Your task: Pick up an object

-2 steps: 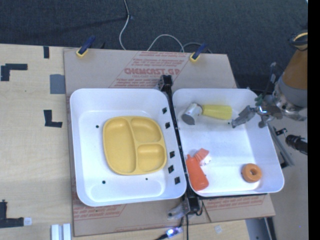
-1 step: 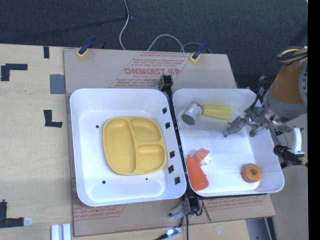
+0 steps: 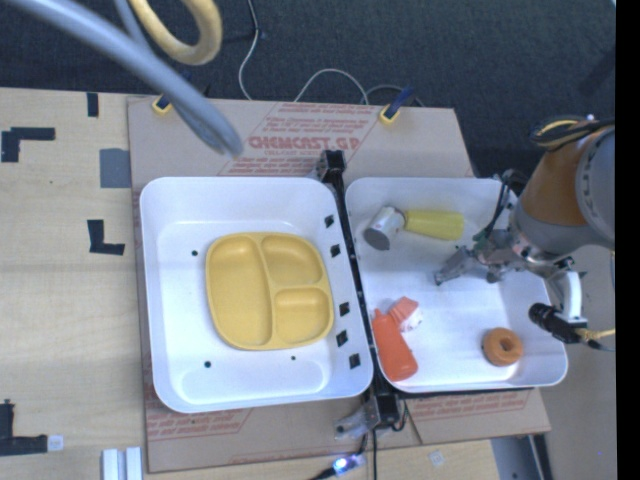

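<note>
My gripper [image 3: 452,268] reaches into the right bin [image 3: 440,184] from the right and hovers low over its bare middle floor. Nothing shows in its grasp. A yellow bottle with a grey cap [image 3: 420,224] lies on its side just behind the gripper, toward the bin's back. An orange bottle with a white cap [image 3: 393,342] lies at the bin's front left, against the divider. A brown doughnut [image 3: 502,347] sits at the front right, below the arm's wrist.
The left bin [image 3: 160,268] holds a yellow divided plate [image 3: 268,290]. A black divider [image 3: 345,268] runs between the bins. A grey hose and a yellow loop [image 3: 180,18] hang over the back left. Cardboard [image 3: 300,143] lies under both bins.
</note>
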Tool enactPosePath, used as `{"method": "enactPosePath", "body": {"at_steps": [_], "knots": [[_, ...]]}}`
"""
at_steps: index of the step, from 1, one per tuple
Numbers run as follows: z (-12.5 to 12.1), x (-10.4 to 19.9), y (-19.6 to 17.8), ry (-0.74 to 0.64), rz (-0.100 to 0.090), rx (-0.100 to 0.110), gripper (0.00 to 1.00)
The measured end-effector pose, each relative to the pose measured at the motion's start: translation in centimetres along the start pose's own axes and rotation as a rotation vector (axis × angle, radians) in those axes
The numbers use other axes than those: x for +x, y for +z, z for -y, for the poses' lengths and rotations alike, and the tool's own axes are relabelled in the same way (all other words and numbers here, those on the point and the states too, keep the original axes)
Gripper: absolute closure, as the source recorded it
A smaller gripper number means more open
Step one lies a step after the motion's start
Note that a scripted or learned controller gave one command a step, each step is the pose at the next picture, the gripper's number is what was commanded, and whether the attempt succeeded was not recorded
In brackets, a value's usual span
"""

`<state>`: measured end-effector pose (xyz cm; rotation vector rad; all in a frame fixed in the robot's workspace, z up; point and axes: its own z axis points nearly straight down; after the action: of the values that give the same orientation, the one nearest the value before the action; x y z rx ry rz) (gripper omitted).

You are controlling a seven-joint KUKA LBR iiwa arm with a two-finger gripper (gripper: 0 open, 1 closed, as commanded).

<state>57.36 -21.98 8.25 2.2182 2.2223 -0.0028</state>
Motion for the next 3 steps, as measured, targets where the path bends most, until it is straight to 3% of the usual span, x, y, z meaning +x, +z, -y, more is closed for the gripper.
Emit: {"method": "enactPosePath", "body": {"at_steps": [1,3], "knots": [[-0.1,-0.1,-1.4,-0.001,0.002,-0.004,1.00],[-1.2,0.0,-10.2,0.000,-0.001,-0.002,1.00]]}}
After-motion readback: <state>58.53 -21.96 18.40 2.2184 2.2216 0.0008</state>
